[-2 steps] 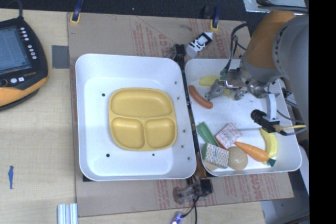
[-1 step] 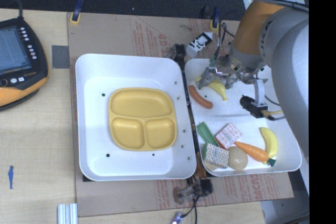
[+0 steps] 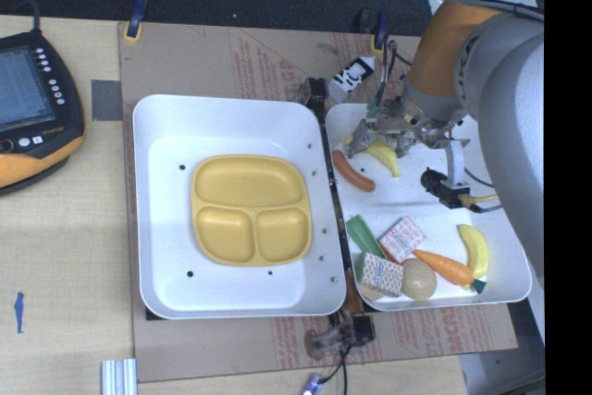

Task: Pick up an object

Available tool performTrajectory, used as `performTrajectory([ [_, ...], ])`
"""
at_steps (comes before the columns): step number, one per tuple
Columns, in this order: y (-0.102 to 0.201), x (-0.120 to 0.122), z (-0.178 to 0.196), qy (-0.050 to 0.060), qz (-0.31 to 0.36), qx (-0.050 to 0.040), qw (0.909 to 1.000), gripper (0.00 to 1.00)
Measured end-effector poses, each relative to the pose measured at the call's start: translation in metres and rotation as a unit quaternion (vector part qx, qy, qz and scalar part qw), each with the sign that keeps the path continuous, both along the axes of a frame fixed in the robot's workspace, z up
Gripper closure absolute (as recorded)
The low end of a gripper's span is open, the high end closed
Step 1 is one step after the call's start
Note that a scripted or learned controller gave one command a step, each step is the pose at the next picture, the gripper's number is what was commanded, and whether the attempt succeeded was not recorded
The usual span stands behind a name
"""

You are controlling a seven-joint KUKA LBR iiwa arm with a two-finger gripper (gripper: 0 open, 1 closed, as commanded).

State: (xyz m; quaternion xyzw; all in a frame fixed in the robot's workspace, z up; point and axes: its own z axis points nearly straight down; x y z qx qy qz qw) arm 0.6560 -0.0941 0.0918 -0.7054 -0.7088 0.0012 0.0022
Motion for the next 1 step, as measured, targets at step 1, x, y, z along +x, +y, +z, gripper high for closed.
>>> performTrajectory([
  [1,-0.0272,0.0003,0.0003,-0.002,-0.002,-0.0008,1.0000,0.00],
])
